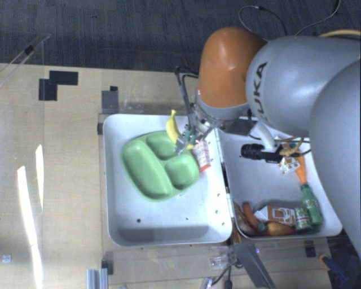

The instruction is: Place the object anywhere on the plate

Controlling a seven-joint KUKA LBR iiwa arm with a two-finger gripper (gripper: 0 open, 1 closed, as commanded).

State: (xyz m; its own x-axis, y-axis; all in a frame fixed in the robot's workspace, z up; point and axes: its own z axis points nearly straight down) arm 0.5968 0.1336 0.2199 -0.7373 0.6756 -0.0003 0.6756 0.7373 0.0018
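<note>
1 tool (pixel 185 141), grip unclear, over glossy green 3-compartment plate (pixel 161 165); curved banana (pixel 171 128) beside.

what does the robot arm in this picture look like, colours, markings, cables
The arm is bulky, rounded and glossy grey, with black KUKA lettering on its shell and a domed orange band above the wrist. Thin dark cables loop above it. The gripper is small, metallic and dark.

Pale wooden bench (pixel 56 169) under dark carpet (pixel 113 28)
Black angular marks (pixel 56 83) sit on its far left; light glares streak the surface
</note>
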